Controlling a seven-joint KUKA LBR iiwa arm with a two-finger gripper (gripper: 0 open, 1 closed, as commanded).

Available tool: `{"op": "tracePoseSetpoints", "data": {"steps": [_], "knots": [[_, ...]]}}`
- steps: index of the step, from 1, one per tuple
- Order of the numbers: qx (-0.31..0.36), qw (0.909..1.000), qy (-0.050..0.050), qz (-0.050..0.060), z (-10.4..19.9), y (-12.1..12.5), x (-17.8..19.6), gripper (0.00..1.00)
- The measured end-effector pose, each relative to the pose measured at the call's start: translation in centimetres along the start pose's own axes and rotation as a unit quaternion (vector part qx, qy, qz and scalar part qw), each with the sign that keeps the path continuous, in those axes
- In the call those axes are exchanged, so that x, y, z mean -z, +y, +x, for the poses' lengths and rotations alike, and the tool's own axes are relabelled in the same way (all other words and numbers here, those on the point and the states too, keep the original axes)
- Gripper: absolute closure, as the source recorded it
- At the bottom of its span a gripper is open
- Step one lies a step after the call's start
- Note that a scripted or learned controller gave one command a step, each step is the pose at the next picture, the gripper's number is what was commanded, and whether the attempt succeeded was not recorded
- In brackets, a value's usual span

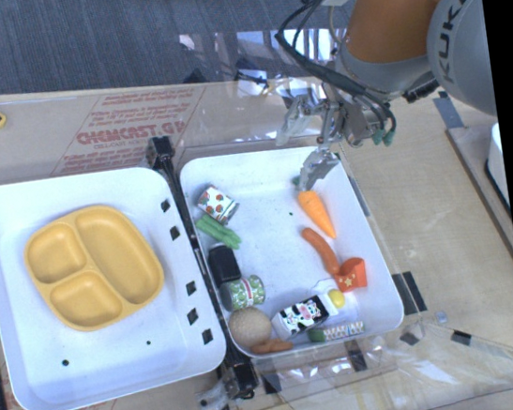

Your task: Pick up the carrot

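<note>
carrot (316,214) lies in the right bin (260,166), toward its far right part, loose on the bin floor with its pale top end pointing far and its tip pointing near. tool (316,170) hangs just above that top end, close to touching; cannot tell if it is apart or together, blur and slant hide that. nothing is clamped in it as far as the view shows.

neighbours: a second, thinner orange piece (320,248) sits just near of the carrot, and a red block (351,274) beyond that. right wall of the bin runs close by.

risks, judged: tool sits over the end, not the middle, so a close here may pinch the tapered top and let it slip or swing out. a descent off-line could push the carrot into the thinner piece, or catch the bin wall.
</note>
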State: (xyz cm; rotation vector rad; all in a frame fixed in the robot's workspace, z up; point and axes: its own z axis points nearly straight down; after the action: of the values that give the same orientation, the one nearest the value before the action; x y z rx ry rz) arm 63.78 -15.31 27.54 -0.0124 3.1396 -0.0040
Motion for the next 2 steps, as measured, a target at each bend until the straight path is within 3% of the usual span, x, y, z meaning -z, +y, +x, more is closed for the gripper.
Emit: {"op": "tracePoseSetpoints", "data": {"steps": [1, 2], "knots": [[0.105, 0.9944, 0.006, -0.004, -0.6, -3.9, -16.1, 0.00], [0.079, 0.9968, 0.002, -0.002, 3.8, -5.5, -18.4, 0.00]]}}
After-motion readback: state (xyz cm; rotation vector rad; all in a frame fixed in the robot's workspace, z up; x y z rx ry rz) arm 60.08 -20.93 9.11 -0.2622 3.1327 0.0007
